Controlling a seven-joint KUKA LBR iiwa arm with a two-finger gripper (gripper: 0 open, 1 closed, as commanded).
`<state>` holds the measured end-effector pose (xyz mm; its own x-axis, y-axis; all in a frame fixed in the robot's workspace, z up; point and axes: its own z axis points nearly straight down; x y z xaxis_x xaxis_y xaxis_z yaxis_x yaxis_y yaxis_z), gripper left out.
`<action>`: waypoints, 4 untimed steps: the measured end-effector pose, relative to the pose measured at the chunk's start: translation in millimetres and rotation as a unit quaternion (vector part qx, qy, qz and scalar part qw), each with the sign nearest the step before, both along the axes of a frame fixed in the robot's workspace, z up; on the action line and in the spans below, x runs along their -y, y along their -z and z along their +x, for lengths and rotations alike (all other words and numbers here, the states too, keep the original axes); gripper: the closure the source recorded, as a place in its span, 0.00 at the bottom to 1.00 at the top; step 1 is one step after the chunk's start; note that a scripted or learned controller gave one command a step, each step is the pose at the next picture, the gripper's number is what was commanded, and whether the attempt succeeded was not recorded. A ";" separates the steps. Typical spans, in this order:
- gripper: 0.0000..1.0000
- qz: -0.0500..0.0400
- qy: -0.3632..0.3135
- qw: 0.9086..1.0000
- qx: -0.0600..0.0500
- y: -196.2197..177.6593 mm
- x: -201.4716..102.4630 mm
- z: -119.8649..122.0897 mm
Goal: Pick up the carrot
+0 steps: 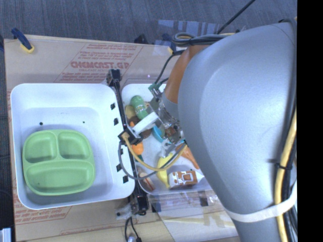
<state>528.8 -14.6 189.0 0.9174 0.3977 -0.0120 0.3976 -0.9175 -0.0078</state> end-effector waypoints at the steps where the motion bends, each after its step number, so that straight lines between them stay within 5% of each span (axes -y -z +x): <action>1: 0.00 0.002 -0.084 0.996 -0.001 36.5 -119.3 40.5; 2: 0.00 0.000 -0.072 0.997 0.009 76.7 -131.5 -37.6; 3: 1.00 0.001 -0.079 0.997 0.007 68.2 -133.1 -36.1; 4: 1.00 0.001 -0.078 0.997 0.002 -2.2 -109.6 -52.6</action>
<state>476.2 95.0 191.2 0.8441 0.5362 -0.0081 0.5361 -0.8441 -0.0079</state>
